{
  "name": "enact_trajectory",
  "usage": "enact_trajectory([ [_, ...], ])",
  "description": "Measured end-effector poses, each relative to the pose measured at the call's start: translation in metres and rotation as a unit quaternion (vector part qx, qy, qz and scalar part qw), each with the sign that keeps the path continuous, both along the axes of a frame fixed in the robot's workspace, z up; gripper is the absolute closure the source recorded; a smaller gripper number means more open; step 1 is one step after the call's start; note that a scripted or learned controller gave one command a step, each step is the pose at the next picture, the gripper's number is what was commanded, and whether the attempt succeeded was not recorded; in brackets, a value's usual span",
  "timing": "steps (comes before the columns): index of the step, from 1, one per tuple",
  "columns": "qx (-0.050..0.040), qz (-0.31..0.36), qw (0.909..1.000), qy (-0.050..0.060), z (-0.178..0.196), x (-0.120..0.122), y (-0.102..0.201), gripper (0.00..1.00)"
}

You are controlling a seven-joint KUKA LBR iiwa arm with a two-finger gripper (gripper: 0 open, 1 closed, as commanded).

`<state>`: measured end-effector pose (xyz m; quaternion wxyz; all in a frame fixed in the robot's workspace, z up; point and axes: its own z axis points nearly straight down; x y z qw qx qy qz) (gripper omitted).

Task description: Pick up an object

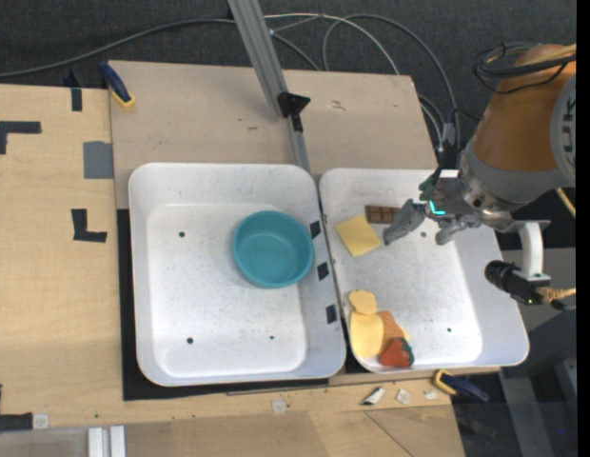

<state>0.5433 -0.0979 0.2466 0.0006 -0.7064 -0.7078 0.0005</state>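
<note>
Camera view: gripper (pixel 425 228) hangs over the right bin (pixel 466 346), fingers apparently spread, grasping nothing.

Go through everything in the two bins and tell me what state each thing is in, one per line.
Teal bowl: upright, in the left bin.
Yellow square block: flat on the right bin floor.
Brown block: lying flat.
Pincer: open, holding nothing.

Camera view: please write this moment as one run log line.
gripper: open, holds nothing | above right bin | nearest: yellow block, brown block | left bin: blue bowl
</note>
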Motion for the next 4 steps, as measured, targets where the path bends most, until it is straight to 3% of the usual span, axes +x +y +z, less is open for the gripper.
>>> enact_trajectory([
  [2, 0.0003, -0.001, 1.0, 0.004, -0.13, -0.003, 0.001, 0.0],
  [3, -0.001, -0.001, 1.0, -0.001, -0.158, -0.003, 0.001, 0.0],
  [4, -0.0001, 0.0, 1.0, -0.001, -0.147, -0.003, 0.002, 1.0],
])
